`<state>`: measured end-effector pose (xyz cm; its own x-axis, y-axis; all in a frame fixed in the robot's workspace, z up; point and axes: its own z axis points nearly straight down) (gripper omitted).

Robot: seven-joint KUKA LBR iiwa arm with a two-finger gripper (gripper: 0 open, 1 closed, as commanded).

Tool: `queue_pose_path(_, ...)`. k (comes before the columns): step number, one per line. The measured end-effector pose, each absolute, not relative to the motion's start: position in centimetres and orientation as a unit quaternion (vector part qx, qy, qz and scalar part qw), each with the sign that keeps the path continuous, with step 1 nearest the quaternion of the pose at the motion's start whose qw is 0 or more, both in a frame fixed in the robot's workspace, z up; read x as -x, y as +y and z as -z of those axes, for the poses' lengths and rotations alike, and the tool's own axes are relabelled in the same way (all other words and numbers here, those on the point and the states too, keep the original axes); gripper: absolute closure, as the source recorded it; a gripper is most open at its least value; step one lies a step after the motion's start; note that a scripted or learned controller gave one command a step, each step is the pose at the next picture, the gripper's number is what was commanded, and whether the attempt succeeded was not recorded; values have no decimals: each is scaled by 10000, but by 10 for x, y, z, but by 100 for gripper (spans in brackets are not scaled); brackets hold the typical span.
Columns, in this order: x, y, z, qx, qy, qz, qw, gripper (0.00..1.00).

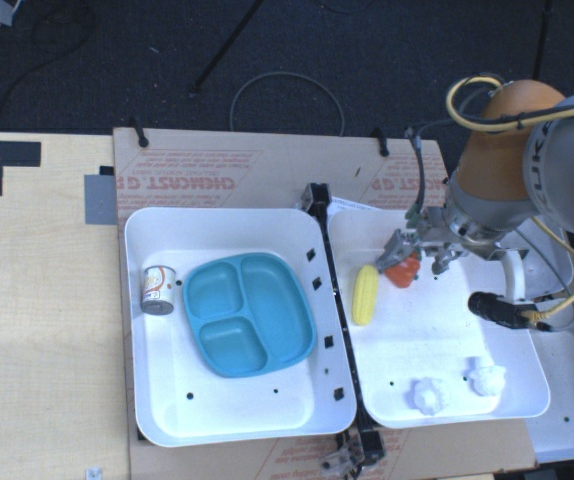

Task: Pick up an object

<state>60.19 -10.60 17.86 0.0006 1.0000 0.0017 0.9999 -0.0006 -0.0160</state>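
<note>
I am looking down on a pale wooden desk (pixel 37 298) with dark carpet and loose black cables running behind it. A sheet of printed brown cardboard (pixel 227 173) is lying on the desk under two shallow white plastic bins.

The left white bin (pixel 157 408) is holding a small cylindrical tin can with a printed label (pixel 158 289), lying near its left wall, and beside it a blue plastic three-compartment plate (pixel 249 313), sitting flat near the middle.

In the right white bin (pixel 527 398), a yellow corn cob (pixel 365 295) is lying just beside the black clamp strip that is joining the bins, its long axis running almost straight up and down my view, tilting slightly right at the top. Just right of its upper end I am seeing a small orange-red rounded object (pixel 401 273) sitting directly under the claw (pixel 407 253). The claw is touching or overlapping it, but I cannot tell whether its fingers are apart or closed on it. Two crumpled white lumps (pixel 427 395) (pixel 486 378) are resting near the bin's front wall.

The grey arm with its orange band (pixel 502 158) is reaching in from the right.
</note>
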Motion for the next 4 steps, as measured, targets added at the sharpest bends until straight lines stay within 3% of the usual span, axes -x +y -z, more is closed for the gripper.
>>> queue_pose_path(1,-605,-106,-187,7068,-7074,-5,5,0)
queue_pose_path(3,-598,-106,-87,7069,-7073,-5,6,0)
queue_pose_path(4,-597,-107,-97,7084,-7058,-13,18,100)
